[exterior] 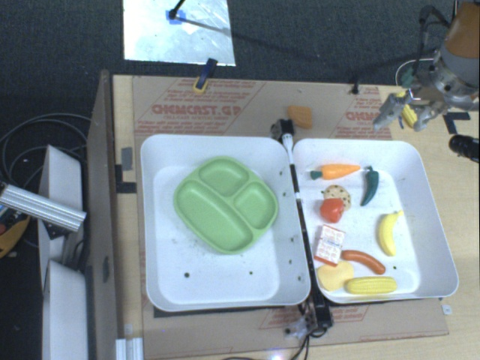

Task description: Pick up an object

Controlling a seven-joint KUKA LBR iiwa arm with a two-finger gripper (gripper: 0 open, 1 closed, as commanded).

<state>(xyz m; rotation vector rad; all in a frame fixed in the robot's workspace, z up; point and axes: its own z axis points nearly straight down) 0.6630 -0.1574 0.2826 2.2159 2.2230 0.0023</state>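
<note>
White plastic makes up the two shallow bins that sit side by side on the cardboard-covered surface (225, 103), their inner walls touching along a dark seam. Seen from the one overhead camera, the left bin (161, 276) holds one thing, a pale green divided plate (225, 203) with three compartments, lying slightly tilted near the bin's middle. The right bin (424, 201) holds nine small toy foods: one orange carrot (337, 171) near the far wall, one dark green pepper (370, 186) just right of it, one speckled cookie (337, 194) touching one red tomato (332, 210) below it, one yellow banana (387, 232) toward the right wall, one small red-and-white box (329, 244), one brown sausage (364, 261) beside that box, one pale yellow piece (334, 276) near the front wall, and one yellow corn cob (369, 285) lying along the front wall. These pieces lie loosely, mostly apart. One small orange block (300, 116) rests on the surface outside the bins, just beyond their far walls. The grey arm (459, 51) enters at the upper right, and its tool (409, 113) hangs above the surface past the far right corner of the right bin, well apart from every toy; whether its fingers are open or closed cannot be told. A shiny sheet (178, 21) lies on the dark floor beyond the surface, and black cables (30, 163) coil at the left.
</note>
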